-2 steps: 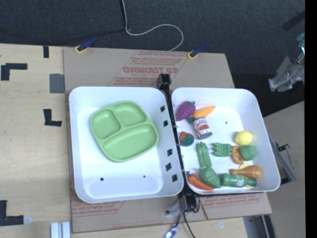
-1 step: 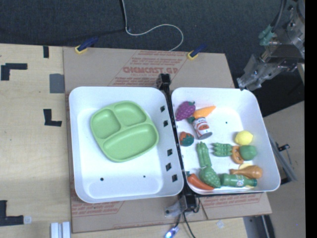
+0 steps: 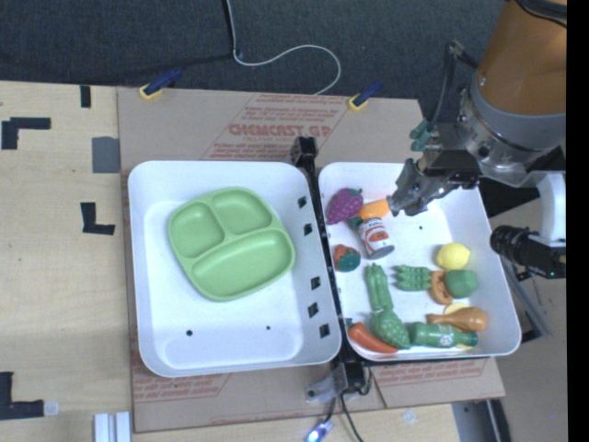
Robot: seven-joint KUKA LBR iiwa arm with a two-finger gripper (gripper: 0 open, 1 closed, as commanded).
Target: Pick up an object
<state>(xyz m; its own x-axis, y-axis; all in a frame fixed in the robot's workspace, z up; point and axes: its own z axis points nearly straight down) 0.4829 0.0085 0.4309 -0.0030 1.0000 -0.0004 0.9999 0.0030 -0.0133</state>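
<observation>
- Nearest the camera, along the front edge of the right bin point(image 3: 497, 247), a carrot point(image 3: 368, 338), a green bottle point(image 3: 442, 336) and a brown drumstick-like piece point(image 3: 463, 318) are being seen lying close together.
- Just behind them, a green cob point(image 3: 378, 286), a small green toy point(image 3: 414, 277), a yellow ball point(image 3: 453, 256) and a green ball point(image 3: 461, 283) are being shown spread across the middle of that bin.
- In the left bin point(image 3: 152, 247), a green divided plate point(image 3: 231, 241) is being held, well apart from the toys.
- Further back, a small can point(image 3: 375, 236) with a red label is being seen, its long axis running roughly from far-left to near-right, with an orange cap point(image 3: 373, 209) touching its far end and a purple grape bunch point(image 3: 344, 204) just beside that.
- Farthest back, the gripper point(image 3: 406, 203) is being held over the rear of the right bin, with nothing being seen between its tips; whether it is wide or narrow cannot be told.
- The can is judged the likeliest target: it is lying just left of and nearer than the gripper, so a short move toward the bin's left wall and down is being called for, with the closing direction set across the can's long axis.
- The cap and grapes crowding the can's far end are judged a risk of being nudged.
</observation>
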